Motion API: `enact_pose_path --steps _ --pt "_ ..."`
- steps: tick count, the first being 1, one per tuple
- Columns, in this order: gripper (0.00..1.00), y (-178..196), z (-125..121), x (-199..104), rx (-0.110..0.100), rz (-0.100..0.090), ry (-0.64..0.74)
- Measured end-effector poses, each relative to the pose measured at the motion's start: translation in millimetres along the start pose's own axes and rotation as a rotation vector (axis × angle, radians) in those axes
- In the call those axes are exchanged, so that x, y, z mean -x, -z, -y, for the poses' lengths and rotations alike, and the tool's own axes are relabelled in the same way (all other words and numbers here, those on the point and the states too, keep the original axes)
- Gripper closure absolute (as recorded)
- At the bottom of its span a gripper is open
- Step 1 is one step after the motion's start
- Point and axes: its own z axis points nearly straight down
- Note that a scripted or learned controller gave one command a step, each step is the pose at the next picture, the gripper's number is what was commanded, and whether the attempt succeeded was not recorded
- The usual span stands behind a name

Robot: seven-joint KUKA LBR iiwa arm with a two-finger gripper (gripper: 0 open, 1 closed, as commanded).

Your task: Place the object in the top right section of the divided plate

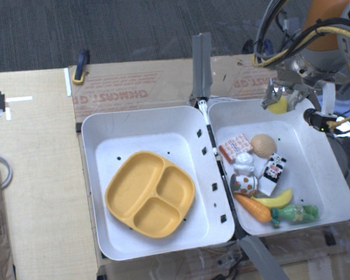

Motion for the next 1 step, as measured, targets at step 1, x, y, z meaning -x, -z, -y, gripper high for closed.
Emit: enact_pose_path --steps 1 --pt "1.0 -27.2 15.9 -77.6 -0.001 -0.001 0.235"
